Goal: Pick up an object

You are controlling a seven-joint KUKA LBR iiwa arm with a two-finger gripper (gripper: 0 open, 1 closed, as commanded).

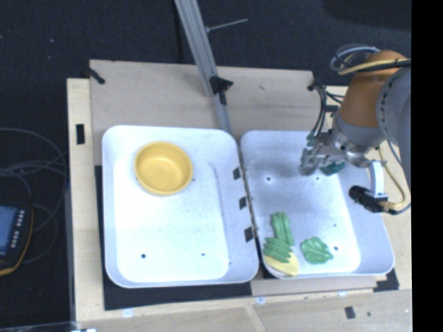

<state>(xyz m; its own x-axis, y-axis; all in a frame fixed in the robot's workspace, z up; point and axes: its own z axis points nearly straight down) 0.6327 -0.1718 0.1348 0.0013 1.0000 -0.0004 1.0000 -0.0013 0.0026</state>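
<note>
Green toy (280, 235) long axis runs bin's near-far.

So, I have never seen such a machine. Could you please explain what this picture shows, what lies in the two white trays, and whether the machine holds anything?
The grey and orange machine on the right is a robot arm. Its tool, the grasping part, hangs over the far end of the right bin. The single camera looks down at a slant from above the bench.

The left bin holds a yellow bowl. The right bin holds, at its near edge, a green cactus-shaped toy and a green leaf-shaped piece.

Something teal shows beside the tool, but it is too blurred to say whether anything is held.
</note>
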